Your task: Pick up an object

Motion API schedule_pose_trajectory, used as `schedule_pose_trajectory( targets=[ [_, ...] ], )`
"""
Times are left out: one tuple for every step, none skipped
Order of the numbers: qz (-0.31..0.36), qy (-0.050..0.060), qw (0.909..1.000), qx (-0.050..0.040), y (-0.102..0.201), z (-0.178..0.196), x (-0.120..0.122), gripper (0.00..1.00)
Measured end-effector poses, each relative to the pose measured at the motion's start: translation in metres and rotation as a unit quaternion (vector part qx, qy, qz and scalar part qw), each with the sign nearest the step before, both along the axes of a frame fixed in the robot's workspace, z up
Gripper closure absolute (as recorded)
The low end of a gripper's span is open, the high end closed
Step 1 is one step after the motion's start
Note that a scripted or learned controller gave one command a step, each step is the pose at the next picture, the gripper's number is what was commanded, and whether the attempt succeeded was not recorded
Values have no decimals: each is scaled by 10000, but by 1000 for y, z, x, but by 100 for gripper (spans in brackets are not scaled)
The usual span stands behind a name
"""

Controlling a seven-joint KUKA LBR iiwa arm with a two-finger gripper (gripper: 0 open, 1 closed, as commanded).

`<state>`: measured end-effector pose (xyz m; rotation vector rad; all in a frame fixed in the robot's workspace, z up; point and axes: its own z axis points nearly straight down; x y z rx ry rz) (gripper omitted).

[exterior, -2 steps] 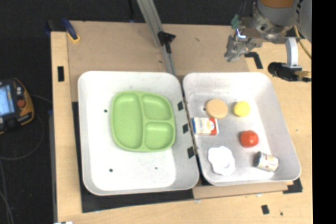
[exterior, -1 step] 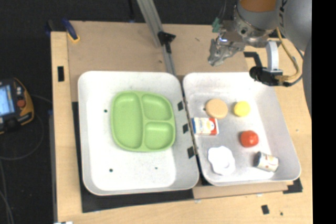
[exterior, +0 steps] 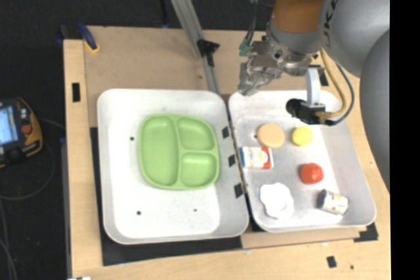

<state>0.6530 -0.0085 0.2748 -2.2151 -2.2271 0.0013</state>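
The gripper [exterior: 251, 82] hangs over the far left corner of the right bin [exterior: 357, 160], holding nothing; how far it is spread cannot be told. Six small things lie in that bin. A tan round disc [exterior: 270, 135] sits beside a yellow ball [exterior: 302, 136]. Just in front of the disc, a small carton [exterior: 256, 157] lies with its long side running left to right. A red ball [exterior: 312, 172] rests further right. A white lump [exterior: 276, 199] and a small tilted cup [exterior: 333, 202] lie nearest the front. The left bin [exterior: 118, 206] holds one green divided plate [exterior: 178, 151]. Both bins rest on the desk [exterior: 131, 59].
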Motion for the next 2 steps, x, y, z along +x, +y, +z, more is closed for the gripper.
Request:
schedule_pose_trajectory(
  targets=[
    [-2,2,10000,-2,42,-13,-22,100],
    [5,-2,10000,3,89,-17,-24,100]
  ],
)
